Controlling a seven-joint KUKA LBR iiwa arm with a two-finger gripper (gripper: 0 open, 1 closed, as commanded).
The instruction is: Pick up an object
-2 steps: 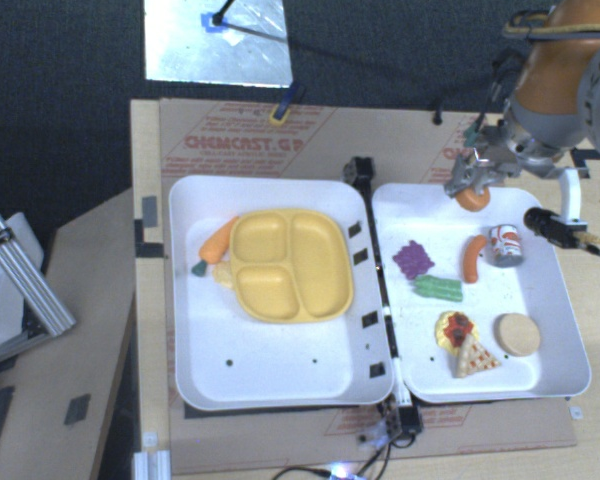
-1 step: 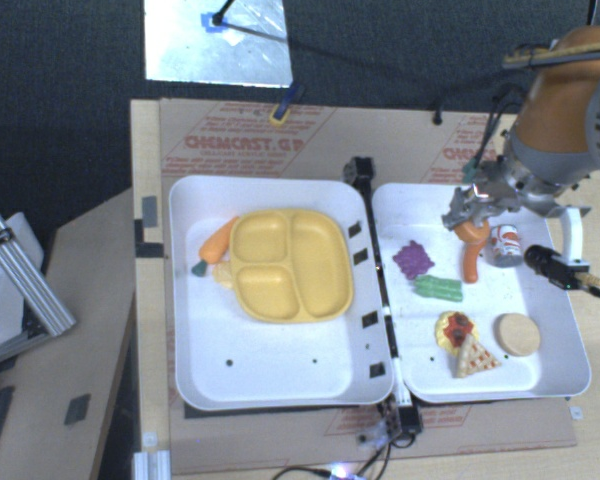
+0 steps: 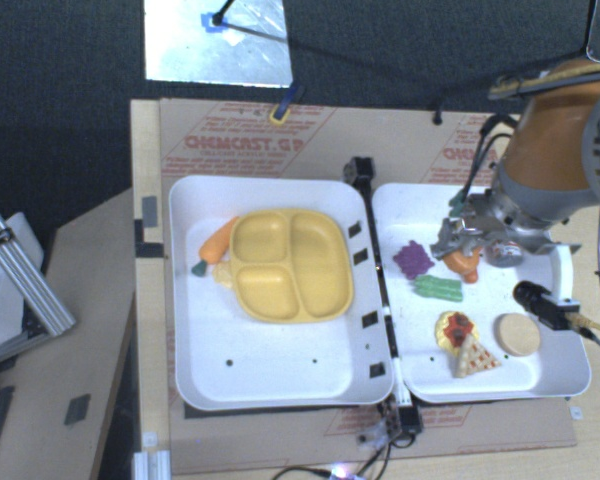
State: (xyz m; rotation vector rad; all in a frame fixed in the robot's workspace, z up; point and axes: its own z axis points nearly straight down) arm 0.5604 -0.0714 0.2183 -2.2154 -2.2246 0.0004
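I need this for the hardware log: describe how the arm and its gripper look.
The arm is a rounded grey body with a broad orange band above the wrist. Black cables loop along its side. The gripper is a compact block of bare grey metal parts, with dark fittings around it.

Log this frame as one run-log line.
gripper: low in right bin | at orange toy, beside purple grapes | grasp: unclear | yellow tray: left bin
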